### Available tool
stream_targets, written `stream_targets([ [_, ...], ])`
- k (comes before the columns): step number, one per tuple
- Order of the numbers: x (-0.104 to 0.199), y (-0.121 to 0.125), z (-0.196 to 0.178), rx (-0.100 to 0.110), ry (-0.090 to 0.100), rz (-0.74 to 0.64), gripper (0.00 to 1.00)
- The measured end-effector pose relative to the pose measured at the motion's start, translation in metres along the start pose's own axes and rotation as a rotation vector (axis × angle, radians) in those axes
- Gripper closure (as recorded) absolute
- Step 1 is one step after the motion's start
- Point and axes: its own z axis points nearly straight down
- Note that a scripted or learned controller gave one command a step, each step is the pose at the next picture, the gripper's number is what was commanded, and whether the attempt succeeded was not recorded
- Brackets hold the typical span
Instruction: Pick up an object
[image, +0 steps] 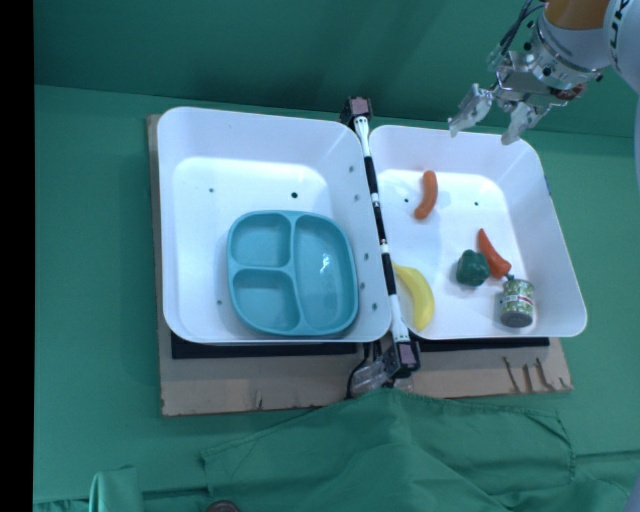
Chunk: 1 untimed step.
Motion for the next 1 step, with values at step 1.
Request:
stream_targets([
  [1, 0.0157, 0.0101, 0.1378, -0.005, -0.002, -0.001, 0.00],
])
